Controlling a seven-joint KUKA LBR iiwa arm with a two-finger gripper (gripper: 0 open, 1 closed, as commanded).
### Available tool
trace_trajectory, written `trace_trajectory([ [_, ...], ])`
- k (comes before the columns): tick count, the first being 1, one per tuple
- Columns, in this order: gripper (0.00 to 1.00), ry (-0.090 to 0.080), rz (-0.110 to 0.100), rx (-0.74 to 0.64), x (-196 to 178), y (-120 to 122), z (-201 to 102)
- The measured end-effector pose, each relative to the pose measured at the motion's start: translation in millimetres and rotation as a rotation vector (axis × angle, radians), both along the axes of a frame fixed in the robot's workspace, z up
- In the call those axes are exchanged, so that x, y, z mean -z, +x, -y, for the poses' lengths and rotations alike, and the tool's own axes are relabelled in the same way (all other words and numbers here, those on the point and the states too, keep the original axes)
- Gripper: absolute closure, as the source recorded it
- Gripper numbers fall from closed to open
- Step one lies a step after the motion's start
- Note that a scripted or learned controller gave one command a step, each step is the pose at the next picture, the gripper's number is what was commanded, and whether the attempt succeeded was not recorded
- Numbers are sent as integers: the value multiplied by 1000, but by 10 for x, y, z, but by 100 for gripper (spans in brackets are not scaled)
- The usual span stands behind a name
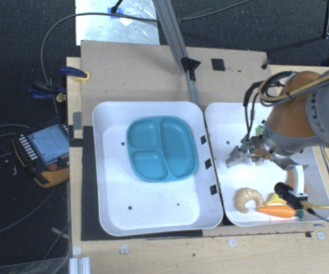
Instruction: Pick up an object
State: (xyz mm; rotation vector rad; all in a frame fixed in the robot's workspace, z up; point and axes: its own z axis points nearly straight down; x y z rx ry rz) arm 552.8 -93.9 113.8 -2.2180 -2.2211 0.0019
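Observation:
My gripper (236, 156) hangs over the middle of the right bin (224, 119), reaching in from the right under the grey and orange wrist (292, 119). Nothing is visibly held in it. Below it, near the bin's front wall, lie a tan croissant-shaped toy (248, 198), an orange carrot (276, 212) and a small yellow piece (274, 199) partly hidden behind the carrot. The croissant lies a little below and to the right of the gripper tip, apart from it.
The left bin (110, 210) holds a blue divided plate (162, 148). A black part with cables (288, 193) hangs from the arm over the carrot. A grey pole (173, 30) slants across the back. Clamps and a handheld device (44, 150) lie left of the bench.

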Motion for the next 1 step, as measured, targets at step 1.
trace_trajectory([
  [1,0,-1,6,1,279,18,2],
])
